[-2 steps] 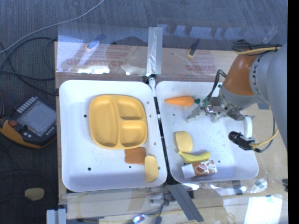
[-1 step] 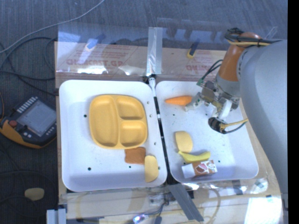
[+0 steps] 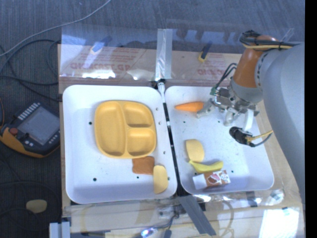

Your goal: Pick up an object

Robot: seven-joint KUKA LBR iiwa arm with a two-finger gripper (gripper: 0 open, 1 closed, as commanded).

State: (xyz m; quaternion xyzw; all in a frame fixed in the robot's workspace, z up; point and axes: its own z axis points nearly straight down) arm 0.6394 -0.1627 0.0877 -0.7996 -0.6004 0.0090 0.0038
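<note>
One gripper (image 3: 214, 108), seemingly empty, beside carrot (image 3: 189, 106).

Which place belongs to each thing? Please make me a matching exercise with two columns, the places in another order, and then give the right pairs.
Things:
1. yellow tray
2. carrot
3. banana
4. brown slice

Places:
A. right bin, near its top left corner
B. left bin, just below the tray
C. left bin, in the middle
D. right bin, lower part, above a small carton

Pairs: 1-C, 2-A, 3-D, 4-B
</note>
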